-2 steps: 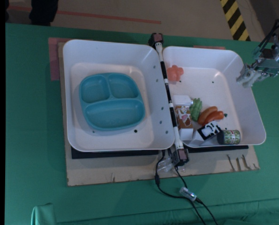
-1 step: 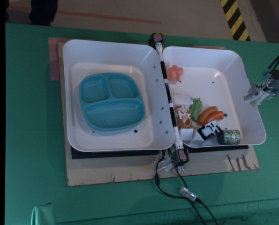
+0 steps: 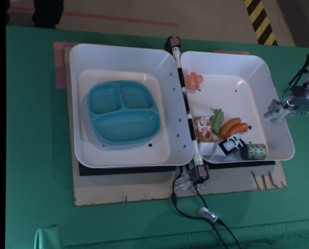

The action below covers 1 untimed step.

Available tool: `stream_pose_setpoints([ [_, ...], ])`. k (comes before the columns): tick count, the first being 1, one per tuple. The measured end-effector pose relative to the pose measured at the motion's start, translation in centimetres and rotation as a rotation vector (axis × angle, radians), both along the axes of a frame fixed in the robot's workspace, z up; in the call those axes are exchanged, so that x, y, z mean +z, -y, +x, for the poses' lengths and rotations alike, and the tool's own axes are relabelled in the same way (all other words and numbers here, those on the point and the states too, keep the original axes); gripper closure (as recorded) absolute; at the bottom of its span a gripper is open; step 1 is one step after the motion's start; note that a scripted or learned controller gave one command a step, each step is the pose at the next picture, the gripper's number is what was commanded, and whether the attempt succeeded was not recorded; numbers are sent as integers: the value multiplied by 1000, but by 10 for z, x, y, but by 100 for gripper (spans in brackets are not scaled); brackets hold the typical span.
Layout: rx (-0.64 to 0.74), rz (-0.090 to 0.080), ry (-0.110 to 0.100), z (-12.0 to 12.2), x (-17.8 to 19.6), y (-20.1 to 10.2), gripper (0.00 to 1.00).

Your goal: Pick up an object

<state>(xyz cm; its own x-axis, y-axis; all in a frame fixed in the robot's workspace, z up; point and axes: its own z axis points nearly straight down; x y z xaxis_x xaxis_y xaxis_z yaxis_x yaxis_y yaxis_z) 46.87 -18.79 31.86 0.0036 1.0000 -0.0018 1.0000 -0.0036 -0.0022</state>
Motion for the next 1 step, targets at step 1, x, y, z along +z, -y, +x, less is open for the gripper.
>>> stream_pose_setpoints([
  [1, 1, 0, 2, 9, 38, -23, 100],
])
